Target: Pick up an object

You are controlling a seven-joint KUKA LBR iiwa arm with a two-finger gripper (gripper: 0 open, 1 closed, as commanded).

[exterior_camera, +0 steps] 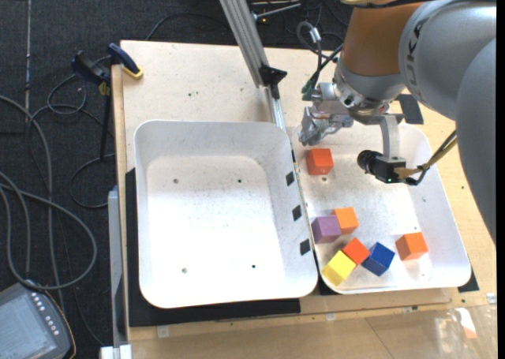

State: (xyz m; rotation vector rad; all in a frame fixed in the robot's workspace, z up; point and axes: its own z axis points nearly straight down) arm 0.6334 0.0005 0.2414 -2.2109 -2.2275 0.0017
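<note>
In the right bin [387, 203] an orange cube [319, 161] lies by itself near the back left corner. My gripper [316, 135] hangs just behind and above that cube, close to it, and the cube looks to rest on the bin floor. A cluster of cubes sits at the bin's front: a purple cube [326, 228], a second orange cube [346, 219], a red cube [356, 251], a yellow cube [339, 267] and a blue cube [379, 258]. A third orange cube [412, 245] stands apart at the front right.
The left bin [213, 125] lies beside the right one, their rims meeting near the gripper. A slanted metal pole [241, 22] ends just behind the bins. A black cable fitting [383, 166] dangles from the wrist over the right bin.
</note>
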